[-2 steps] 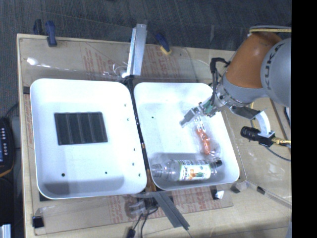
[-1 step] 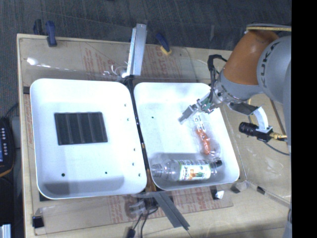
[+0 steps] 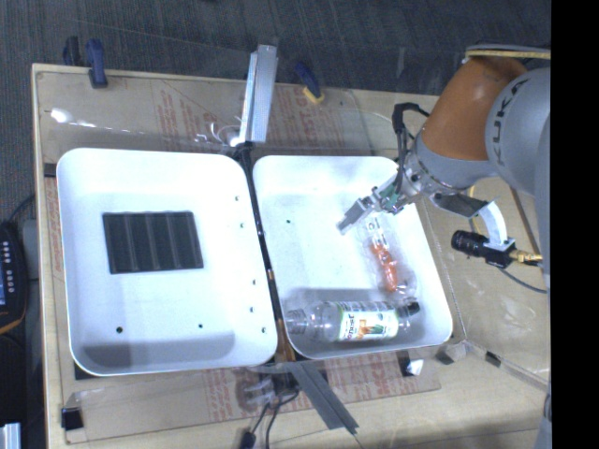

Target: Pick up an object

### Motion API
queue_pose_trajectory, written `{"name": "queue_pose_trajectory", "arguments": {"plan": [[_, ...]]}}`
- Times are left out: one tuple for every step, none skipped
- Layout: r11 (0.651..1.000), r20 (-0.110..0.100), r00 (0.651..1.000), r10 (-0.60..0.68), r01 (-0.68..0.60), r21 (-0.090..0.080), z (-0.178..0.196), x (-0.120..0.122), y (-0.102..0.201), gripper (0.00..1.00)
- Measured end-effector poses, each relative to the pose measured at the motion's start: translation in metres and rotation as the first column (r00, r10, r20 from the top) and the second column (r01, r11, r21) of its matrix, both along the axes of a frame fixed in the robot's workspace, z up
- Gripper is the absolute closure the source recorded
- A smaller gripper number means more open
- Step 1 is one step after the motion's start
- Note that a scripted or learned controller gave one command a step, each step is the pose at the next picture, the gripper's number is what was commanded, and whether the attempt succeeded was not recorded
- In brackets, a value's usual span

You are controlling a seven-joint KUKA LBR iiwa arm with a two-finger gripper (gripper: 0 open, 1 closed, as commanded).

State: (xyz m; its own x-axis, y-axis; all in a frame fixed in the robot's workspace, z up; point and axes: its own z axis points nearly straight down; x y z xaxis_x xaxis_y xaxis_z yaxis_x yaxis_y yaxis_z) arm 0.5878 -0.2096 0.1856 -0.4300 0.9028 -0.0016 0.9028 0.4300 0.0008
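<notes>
i see the tool [image 3: 360, 213] over the right bin [image 3: 309, 185], above an orange object [image 3: 387, 262]; i cannot tell its grip state.

arm [image 3: 524, 110]: grey shell | orange band abv wrist | black cable loop | metal fingers [image 3: 358, 212], grey

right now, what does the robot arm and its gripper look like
The arm is thick and rounded, grey with a broad orange band above the wrist and dark lettering on the grey shell. A black cable loops beside the wrist. The gripper is small, grey metal, with a touch of green near its base. A white bracket with a black cylindrical part sticks out below the wrist.
</notes>
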Motion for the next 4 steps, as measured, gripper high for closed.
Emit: {"name": "queue_pose_trajectory", "arguments": {"plan": [[1.0,-0.005,1.0,0.016,-0.016,0.002,-0.007,-0.017,0.001,0.0],[0.994,-0.002,0.994,-0.112,0.112,0.001,-0.054,0.032,0.001,0.0],[0.985,-0.006,0.985,-0.175,0.175,0.004,-0.093,0.036,0.002,0.0],[0.988,-0.001,0.988,-0.154,0.154,0.0,0.032,-0.01,-0.001,0.0]]}}
